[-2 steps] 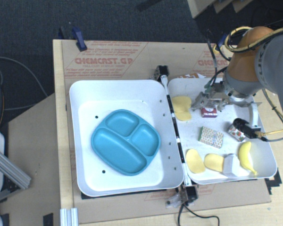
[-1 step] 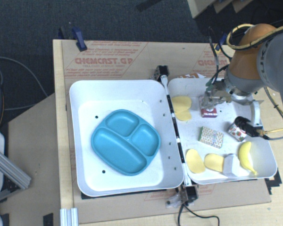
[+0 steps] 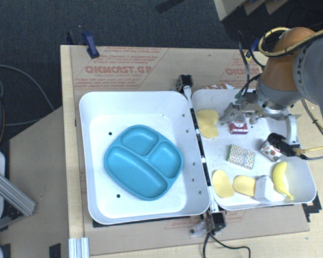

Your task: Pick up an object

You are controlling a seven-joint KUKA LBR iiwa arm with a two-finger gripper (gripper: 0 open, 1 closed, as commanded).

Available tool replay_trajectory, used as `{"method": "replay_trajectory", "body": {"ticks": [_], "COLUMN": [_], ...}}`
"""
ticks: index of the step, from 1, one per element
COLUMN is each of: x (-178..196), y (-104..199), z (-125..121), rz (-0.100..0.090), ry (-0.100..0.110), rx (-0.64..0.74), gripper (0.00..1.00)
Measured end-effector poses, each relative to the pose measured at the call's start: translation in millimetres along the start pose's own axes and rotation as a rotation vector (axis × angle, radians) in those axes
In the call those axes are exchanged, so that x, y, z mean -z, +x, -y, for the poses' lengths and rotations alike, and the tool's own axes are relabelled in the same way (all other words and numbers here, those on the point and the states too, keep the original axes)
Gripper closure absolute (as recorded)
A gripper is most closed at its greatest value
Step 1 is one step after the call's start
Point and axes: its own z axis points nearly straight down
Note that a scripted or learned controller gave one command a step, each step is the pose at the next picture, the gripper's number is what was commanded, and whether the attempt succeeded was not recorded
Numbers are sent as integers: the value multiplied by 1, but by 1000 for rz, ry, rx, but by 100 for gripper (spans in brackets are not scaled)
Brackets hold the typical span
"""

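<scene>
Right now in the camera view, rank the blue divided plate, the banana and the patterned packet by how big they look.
Largest to smallest:
1. blue divided plate, by far the largest
2. banana
3. patterned packet
The banana and packet look close in size, so their order is unsure.

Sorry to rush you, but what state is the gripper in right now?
Gripper: over the right bin, just above a small red-and-white item; open or shut cannot be told.
</scene>
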Motion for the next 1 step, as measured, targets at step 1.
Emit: {"method": "replay_trajectory", "body": {"ticks": [1], "x": [-27], "y": [-8], "z": [5], "rz": [-8], "ry": [19], "rx": [0], "gripper": [0]}}
